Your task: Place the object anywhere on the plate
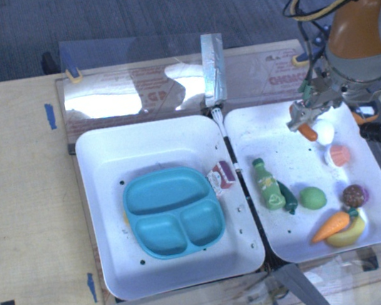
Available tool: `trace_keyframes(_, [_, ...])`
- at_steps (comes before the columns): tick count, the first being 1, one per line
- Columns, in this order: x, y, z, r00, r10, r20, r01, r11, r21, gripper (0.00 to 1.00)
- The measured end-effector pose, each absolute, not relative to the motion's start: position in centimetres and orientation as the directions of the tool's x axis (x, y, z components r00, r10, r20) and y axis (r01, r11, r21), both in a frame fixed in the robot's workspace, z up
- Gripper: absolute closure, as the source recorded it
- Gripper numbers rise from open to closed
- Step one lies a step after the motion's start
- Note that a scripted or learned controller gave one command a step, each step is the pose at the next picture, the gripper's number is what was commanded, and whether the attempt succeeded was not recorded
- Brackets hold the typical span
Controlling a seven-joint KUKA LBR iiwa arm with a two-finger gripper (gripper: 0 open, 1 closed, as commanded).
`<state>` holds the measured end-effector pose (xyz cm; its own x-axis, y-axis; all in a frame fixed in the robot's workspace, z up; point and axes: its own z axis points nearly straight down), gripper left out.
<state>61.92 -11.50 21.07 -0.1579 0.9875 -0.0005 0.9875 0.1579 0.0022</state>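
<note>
We find the gripper (306,121) poised over the far right corner of the right bin (292,240), and a small orange-red object (308,132) sits at its fingertips; we judge the fingers clamped on it, though the wrist hides much of the grasp and the hold cannot be confirmed as secure. The blue plate (174,212), with its three compartments, rests in the middle of the left bin (104,199), well apart from the gripper. Loose in the right bin lie a green bottle (269,184), a green ball (314,198), a pink piece (339,155), a dark red fruit (354,194), a carrot (331,226) and a banana (352,232). In our judgement the step in hand is the carry: the arm should lift clear of the dividing rim between the bins, travel across without jolting, and release low over a compartment so the piece does not bounce off.
</note>
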Motion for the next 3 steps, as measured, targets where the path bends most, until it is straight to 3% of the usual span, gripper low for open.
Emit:
trace_keyframes(1, [58.8,-3.3,18.3,-0.109,0.994,0.002,0.994,0.109,-0.003,1.0])
trace_keyframes(2, [53.6,5.8,18.4,-0.249,0.968,0.003,0.968,0.249,-0.002,1.0])
trace_keyframes(3, [53.6,5.6,18.4,-0.245,0.969,0.001,0.969,0.245,-0.002,0.0])
